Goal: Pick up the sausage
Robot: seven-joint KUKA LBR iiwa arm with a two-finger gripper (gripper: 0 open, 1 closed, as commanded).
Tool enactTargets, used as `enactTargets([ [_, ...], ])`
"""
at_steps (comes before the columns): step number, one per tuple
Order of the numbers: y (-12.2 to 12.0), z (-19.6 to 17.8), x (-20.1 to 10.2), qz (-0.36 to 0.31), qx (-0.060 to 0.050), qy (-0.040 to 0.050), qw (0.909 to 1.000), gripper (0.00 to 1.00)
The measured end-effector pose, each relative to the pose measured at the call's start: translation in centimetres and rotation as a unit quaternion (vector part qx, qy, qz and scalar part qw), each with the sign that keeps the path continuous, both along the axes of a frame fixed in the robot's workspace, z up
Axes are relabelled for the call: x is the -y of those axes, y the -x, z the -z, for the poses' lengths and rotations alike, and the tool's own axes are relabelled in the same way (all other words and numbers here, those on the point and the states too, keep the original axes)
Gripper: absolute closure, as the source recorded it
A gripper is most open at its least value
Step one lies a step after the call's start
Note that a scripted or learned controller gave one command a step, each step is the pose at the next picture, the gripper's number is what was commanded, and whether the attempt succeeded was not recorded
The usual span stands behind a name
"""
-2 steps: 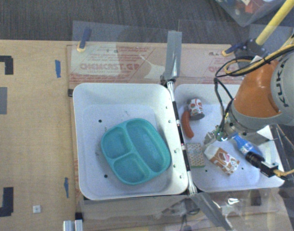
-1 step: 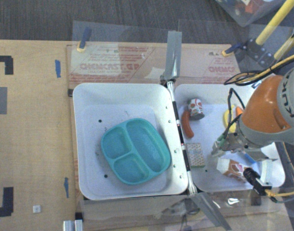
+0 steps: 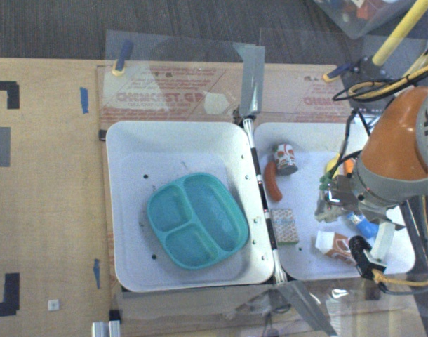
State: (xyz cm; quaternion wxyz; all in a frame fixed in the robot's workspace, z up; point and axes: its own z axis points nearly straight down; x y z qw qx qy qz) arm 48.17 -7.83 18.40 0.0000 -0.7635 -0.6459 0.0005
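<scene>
The sausage (image 3: 271, 181), a short reddish-orange link, lies in the right bin (image 3: 305, 265) against its left wall, pointing roughly front to back. My gripper (image 3: 329, 202) hangs over the middle of the same bin, to the right of the sausage and a little nearer the front, apart from it. The grey arm with its orange band (image 3: 396, 142) reaches in from the right and hides the bin's right side.
A small red-and-white can (image 3: 285, 158) stands just behind the sausage. A speckled block (image 3: 285, 225) lies in front of it. A small carton (image 3: 332, 244) and a blue item (image 3: 365, 225) sit under the wrist. The left bin (image 3: 130, 146) holds a teal divided plate (image 3: 196, 220).
</scene>
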Motion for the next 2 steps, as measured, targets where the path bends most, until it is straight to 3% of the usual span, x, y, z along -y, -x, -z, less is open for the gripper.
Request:
enactTargets([
  [1, 0.2, 0.0, -5.1, 0.087, 0.000, 0.0000, 0.9962, 1.00],
  [2, -4.8, 0.0, 0.6, 0.112, -0.001, 0.0002, 0.9937, 1.00],
])
